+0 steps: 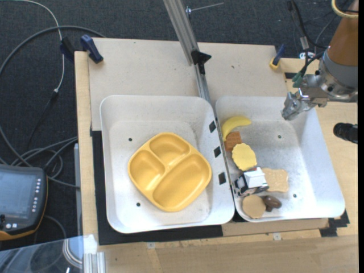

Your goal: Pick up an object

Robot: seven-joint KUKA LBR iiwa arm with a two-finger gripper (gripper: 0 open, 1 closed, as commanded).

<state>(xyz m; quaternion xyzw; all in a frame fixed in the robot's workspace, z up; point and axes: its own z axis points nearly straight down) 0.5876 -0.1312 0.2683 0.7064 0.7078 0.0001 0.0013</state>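
my end effector (290, 110) hangs over the right bin (318, 169) top edge, grip state honestly can't tell | banana (235, 124) sits at that bin's left wall | yellow plate (169, 171) left of it

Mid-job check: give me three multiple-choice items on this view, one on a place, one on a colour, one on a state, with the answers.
1. Where does the divided plate lie?
A. left bin
B. right bin
C. on the bare bench

2. What colour is that plate?
A. blue
B. yellow
C. red

3. How does the hand stand to the toy foods?
A. pressed onto the banana
B. lifting the bread slice
C. over the right bin's far side, apart from them

Answers:
1 A: the plate rests in the left bin.
2 B: it is yellow all over.
3 C: the hand is above the right bin, while the banana and bread slice lie along that bin's left side.
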